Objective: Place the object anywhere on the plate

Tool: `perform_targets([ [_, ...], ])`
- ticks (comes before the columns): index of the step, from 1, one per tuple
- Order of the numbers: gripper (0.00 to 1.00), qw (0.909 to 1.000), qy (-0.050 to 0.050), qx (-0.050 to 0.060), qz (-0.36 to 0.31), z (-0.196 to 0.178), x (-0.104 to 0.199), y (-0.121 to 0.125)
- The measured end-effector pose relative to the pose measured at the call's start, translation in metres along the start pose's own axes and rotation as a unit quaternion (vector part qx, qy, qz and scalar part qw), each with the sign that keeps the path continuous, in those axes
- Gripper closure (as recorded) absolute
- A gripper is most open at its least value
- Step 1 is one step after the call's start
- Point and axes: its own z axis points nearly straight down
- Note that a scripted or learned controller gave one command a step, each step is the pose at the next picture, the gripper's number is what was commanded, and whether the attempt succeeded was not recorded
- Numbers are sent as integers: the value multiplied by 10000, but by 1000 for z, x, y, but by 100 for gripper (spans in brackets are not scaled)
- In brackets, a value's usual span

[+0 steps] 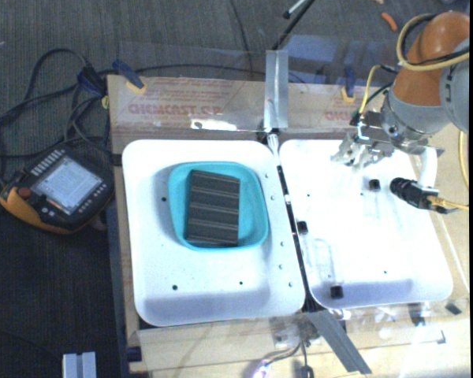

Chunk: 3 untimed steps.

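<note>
Dark ribbed block lying flat on the teal plate in the bin well left of the hand. Whether the hand is open or closed cannot be told. Judged placed; a sound finish keeps clear of the plate.

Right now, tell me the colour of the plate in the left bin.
Teal blue. The plate shows best in the camera view, under a dark grey ridged block.
</note>
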Motion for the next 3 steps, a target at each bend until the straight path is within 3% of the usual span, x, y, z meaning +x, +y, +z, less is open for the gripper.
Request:
perform_targets([
  [1,100,9991,-10,12,-435,45,35,-43],
  [2,0,9991,-8,9,-434,45,35,-43],
  [3,0,10000,-20,0,94,-88,-5,-109],
])
